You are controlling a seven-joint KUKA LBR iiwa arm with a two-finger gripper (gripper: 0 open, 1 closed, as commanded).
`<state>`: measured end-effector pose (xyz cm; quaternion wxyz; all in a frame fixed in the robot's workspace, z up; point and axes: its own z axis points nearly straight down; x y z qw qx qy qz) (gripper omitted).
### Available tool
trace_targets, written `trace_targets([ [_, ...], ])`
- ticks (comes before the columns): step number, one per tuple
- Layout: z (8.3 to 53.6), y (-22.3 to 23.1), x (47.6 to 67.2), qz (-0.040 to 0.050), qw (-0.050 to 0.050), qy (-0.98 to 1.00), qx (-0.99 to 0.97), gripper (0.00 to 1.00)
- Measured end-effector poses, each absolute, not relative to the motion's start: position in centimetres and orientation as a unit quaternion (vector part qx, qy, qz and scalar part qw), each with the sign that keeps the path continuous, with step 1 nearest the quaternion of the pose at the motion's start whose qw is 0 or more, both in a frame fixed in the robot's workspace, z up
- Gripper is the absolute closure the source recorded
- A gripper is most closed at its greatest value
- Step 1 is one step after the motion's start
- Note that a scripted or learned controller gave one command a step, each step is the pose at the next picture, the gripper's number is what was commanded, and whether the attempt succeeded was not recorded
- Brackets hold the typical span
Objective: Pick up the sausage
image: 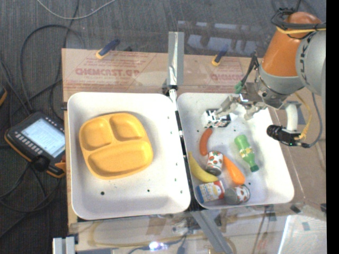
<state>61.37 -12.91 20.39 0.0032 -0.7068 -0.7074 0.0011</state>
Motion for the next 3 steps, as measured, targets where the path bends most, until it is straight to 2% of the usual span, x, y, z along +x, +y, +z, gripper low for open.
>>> trace_targets([
  [1, 9.2, -10.9, 60.9, 0.0002, 0.001, -0.736, -0.677, 0.0],
  [2, 9.8, -10.9, 60.8, 0.0004, 0.003, -0.735, -0.678, 1.0],
  [3, 20.6, -6.6, 64.2, 0.0013, 0.002, -0.763, -0.646, 1.0],
])
